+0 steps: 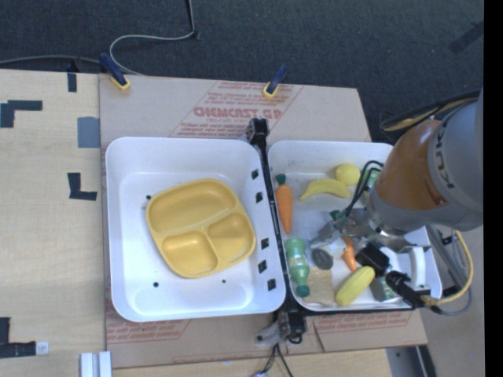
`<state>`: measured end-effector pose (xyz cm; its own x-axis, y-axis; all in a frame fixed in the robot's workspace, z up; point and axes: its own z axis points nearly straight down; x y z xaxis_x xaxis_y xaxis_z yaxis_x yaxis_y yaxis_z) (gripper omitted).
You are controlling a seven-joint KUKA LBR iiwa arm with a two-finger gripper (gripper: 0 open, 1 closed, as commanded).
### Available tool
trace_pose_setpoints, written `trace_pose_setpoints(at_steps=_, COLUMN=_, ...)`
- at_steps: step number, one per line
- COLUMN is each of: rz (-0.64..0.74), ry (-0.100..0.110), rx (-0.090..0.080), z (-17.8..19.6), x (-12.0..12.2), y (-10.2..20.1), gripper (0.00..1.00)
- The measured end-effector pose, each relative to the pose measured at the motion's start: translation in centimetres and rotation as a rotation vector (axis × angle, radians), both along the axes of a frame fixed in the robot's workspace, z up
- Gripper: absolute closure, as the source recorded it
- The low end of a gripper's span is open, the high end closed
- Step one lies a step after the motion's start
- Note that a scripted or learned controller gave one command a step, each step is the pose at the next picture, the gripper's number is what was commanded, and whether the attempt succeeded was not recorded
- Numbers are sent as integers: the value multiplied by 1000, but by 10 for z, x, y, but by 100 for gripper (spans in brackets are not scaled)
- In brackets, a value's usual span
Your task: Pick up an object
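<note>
Right bin, my hand low among the toy food; can't tell from here what state it's in.

Nearest the camera: corn cob, just below my hand. Light, stiff plastic, rounded, likely slippery; I'd pinch it across the middle. Green bottle lies left of the hand along the divider, carrot above it. Banana and lemon sit beyond, at the far wall. Yellow tray is in the left bin.

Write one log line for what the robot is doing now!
phase: reaching | gripper: low in right bin, among toy food | nearest: carrot, green bottle | divided yellow plate: left bin
</note>
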<state>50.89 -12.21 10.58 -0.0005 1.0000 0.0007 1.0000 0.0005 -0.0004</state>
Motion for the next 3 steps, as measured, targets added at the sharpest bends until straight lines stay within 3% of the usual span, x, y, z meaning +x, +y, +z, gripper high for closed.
trace_pose_setpoints(at_steps=1, rz=1, ry=-4, rx=-1, z=-20, x=60, y=14, gripper=0)
trace_pose_setpoints(at_steps=2, rz=-3, ry=17, rx=-1, z=-22, x=156, y=12, gripper=0)
trace_pose_setpoints(at_steps=3, rz=-1, ry=-2, rx=-4, z=-19, x=66, y=-39, gripper=0)
